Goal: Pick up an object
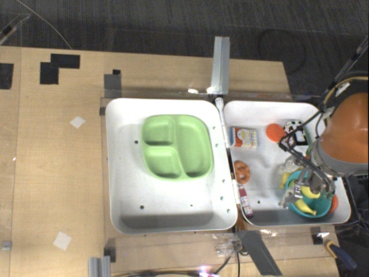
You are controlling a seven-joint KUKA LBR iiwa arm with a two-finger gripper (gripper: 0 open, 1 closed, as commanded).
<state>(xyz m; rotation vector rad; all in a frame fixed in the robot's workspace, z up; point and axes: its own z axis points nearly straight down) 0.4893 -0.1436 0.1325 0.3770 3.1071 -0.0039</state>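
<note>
The worktop [52,172] looks like pale, matt wood. Both bins [173,215] look like smooth white plastic with a soft sheen. The green divided tray [176,146], well apart from the hand [300,192], looks like smooth matt plastic. The hand is dull grey metal.

Beneath me lies a pale wooden bench [52,172], marked with black squares [57,67] near its far left corner and a few small pale patches [77,122] on its left side. Directly on it sit two shallow white bins touching side by side, the left bin [124,154] and the right bin [256,111], with a grey metal bracket [220,65] standing on the bench at the far end of the seam between them. Small grey brackets [99,265] hug the left bin's corners, and another grey metal piece [260,257] lies at the near end of the seam.
</note>
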